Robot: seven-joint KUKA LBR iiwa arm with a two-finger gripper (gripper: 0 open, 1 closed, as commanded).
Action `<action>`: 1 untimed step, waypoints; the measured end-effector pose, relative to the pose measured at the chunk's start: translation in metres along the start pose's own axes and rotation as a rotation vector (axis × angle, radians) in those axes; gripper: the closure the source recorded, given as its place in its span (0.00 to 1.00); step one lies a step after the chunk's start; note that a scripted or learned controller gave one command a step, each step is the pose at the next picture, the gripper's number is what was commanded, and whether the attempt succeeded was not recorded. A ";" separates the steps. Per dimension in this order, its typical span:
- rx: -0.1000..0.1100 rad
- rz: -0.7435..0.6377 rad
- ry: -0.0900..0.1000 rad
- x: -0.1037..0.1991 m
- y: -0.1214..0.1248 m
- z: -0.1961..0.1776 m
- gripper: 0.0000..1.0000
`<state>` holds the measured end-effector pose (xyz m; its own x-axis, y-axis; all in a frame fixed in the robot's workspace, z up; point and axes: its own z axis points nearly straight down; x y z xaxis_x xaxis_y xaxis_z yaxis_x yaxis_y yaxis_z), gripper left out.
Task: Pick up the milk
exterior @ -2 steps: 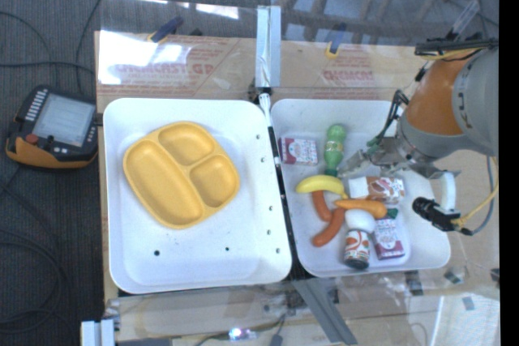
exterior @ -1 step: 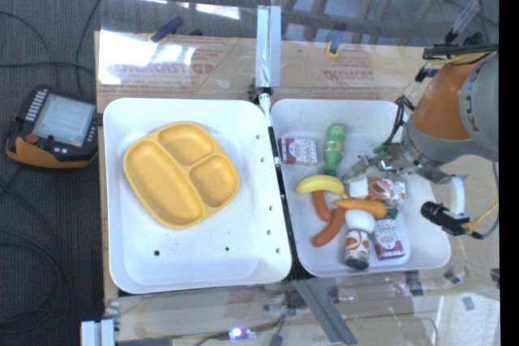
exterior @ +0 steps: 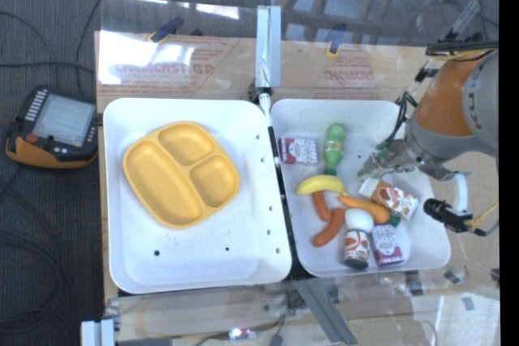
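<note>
Grey carpet with loose cables surrounds a wooden bench that carries two shallow white bins side by side.

Nearest the camera, at about 5 o'clock in the frame, the right bin [exterior: 422, 255] holds a crowd of toy groceries. Along its near edge stand a small can [exterior: 355, 248] and a red-and-white carton [exterior: 388, 244]. Just behind them lie a white egg [exterior: 358, 219], two sausages [exterior: 326, 219], a carrot [exterior: 365, 207] and a tilted carton with an orange label [exterior: 395, 201]. Farther back sit a banana [exterior: 319, 185], a green bottle [exterior: 334, 146] and, at the bin's 10 o'clock, a small red-and-white milk carton [exterior: 298, 150].

At 9 o'clock, the left bin [exterior: 130, 255] holds a yellow divided plate [exterior: 181, 173]. A teach pendant [exterior: 53, 128] rests on the carpet beyond.

At 3 o'clock, the grey-and-orange arm hangs over the right bin's far side, with its gripper [exterior: 388, 164] low near the tilted carton. Whether the gripper is released or clenched cannot be told, and nothing is visibly held.

Which carton is the milk is uncertain, since the labels are too small to read. The approach seems in hand; next comes settling squarely over the chosen carton without nudging its neighbours.
</note>
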<state>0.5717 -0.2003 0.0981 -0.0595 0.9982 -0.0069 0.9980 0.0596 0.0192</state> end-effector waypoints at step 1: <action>0.015 -0.068 0.004 -0.014 0.010 0.006 1.00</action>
<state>0.5827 -0.2139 0.0923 -0.1272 0.9919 -0.0036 0.9919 0.1272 0.0038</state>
